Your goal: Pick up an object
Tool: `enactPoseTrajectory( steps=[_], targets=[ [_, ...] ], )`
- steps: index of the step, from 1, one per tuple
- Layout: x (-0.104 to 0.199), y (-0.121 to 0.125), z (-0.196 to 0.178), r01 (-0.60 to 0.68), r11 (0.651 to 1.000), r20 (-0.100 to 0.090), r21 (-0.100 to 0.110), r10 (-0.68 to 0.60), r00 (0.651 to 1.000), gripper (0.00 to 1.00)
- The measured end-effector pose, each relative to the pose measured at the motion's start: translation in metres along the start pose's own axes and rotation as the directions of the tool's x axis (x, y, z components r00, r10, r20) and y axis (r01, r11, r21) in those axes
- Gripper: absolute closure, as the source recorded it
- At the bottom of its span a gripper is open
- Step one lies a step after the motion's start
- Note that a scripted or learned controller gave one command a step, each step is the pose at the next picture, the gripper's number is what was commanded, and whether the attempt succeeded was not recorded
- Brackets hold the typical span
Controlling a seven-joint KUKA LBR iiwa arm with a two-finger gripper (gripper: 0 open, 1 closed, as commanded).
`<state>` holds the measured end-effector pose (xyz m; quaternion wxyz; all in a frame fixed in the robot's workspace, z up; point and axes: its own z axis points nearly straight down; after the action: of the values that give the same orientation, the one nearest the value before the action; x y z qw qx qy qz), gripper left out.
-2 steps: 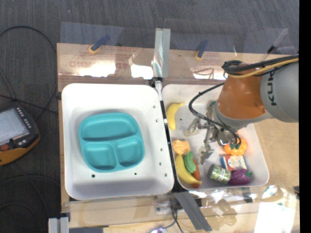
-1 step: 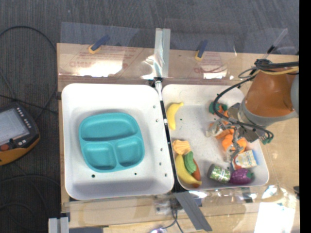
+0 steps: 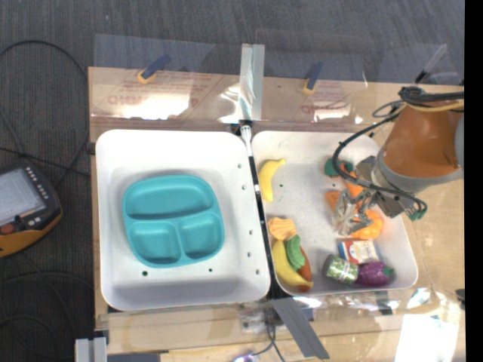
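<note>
- The gripper (image 3: 353, 211) hangs low inside the right bin (image 3: 313, 151), over a cluster of orange toy pieces (image 3: 367, 223), likely because that crowded spot offers several candidates for a pick.
- Whether its fingers are spread or closed cannot be told; the metal tips blur into the orange pieces, and nothing is clearly held between them.
- Relative to the gripper: a green can (image 3: 341, 269) and a purple toy (image 3: 375, 274) lie just below, a banana (image 3: 268, 178) well to the left, and another banana with a green vegetable (image 3: 290, 259) lower left.
- The teal divided tray (image 3: 174, 219) sits in the left bin (image 3: 113, 173), apparently as a drop spot.
</note>
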<state>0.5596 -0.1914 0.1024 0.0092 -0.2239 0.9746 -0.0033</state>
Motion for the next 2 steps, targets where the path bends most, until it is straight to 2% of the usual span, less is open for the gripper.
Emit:
enactPoseTrajectory(
  steps=[1, 2],
  targets=[
    [0.0, 0.0, 0.0, 0.0, 1.0, 0.0, -0.001, 0.0, 1.0, 0.0],
    [-0.001, 0.012, 0.011, -0.025, 1.0, -0.004, 0.0, 0.025, 1.0, 0.0]
  ],
)
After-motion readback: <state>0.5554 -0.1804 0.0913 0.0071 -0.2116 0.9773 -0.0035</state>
